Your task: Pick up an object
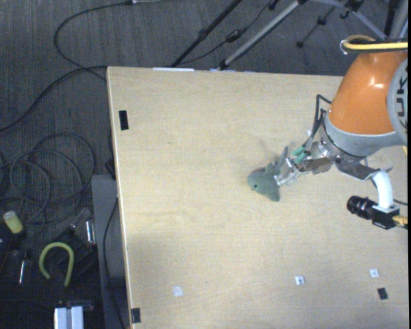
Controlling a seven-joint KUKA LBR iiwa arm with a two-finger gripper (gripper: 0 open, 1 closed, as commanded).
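A small grey-green lump point(263, 182), soft-looking and rounded, is near the middle of the tan bench top point(192, 218). My gripper point(283, 174) reaches in from the right, angled down and to the left, and its tip meets the lump's right side. I cannot make out whether the lump rests on the surface or hangs just above it. Behind the gripper are the grey wrist and the orange band point(367, 94).
A black cylinder on a white bracket point(368, 208) hangs below the wrist. Small white and black markers point(299, 279) dot the bench's lower right, and a black tab point(124, 120) sits near its left edge. Cables and a yellow-green hook point(57, 258) lie on the floor to the left.
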